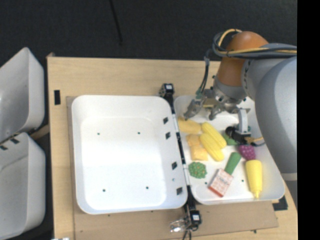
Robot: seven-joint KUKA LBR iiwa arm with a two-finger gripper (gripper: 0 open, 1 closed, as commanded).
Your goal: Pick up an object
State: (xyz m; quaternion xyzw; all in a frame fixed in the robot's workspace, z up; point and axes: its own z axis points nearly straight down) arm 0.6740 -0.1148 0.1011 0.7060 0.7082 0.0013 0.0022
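One corn cob [213,141] lay just below my pincer [202,109], its long axis slanting down and away to the right in the right bin [272,194], and the fingers stood spread wide, holding nothing.

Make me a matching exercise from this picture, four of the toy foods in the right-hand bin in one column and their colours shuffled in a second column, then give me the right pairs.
Things:
1. broccoli
2. grapes
3. corn cob
4. small box

Colours:
A. purple
B. red and white
C. green
D. yellow

Pairs: 1-C, 2-A, 3-D, 4-B. All four lie in the right bin.
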